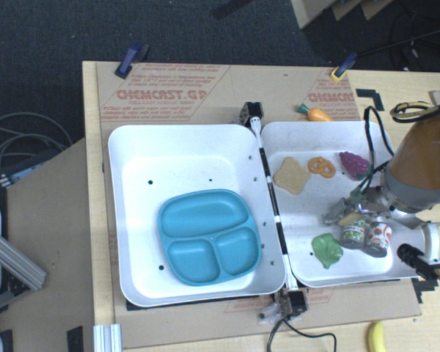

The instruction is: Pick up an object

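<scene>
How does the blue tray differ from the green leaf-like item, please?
The blue tray is large with three compartments; the green item is small and crumpled. The tray lies in the left bin, the green item in the right bin. Both rest flat on white bin floors.

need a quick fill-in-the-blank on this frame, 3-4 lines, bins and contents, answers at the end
1. The blue three-compartment plastic tray lies in the ____ white bin.
2. The orange pretzel-shaped toy lies between the tan flat bread-shaped piece and the ____ grape-like cluster.
3. The gripper is over the ____ white bin.
4. The lumpy leaf-like toy near that bin's front edge is coloured ____.

Answers: left; purple; right; green
</scene>
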Robot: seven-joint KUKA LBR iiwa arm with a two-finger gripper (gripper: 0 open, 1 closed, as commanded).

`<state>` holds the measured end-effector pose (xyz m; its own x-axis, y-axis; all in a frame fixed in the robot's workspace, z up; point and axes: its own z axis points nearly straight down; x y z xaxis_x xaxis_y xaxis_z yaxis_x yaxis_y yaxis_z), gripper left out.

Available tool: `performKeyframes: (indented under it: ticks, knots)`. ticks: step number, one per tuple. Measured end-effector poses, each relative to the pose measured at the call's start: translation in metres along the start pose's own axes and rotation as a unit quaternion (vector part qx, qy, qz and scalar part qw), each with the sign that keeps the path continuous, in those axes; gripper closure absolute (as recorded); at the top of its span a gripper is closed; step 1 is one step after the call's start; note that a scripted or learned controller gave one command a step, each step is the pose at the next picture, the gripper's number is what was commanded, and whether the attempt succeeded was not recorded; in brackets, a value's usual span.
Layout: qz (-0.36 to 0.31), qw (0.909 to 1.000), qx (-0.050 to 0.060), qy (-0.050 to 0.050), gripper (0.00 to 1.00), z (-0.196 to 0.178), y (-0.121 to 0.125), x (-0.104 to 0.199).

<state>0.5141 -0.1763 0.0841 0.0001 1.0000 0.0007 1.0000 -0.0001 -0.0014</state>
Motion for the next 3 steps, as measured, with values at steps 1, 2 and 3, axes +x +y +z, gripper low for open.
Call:
performKeyframes:
  ticks: [1, 2, 3]
  knots:
    - [0.0, 1.0, -0.002, -0.001, 1.0, -0.01, 0.001, 0.0]
    - [-0.001, 1.0, -0.001, 0.0, 1.0, -0.101, 0.023, 0.115]
    - [-0.001, 1.0, -0.001, 0.0, 1.0, -0.163, -0.003, 0.184]
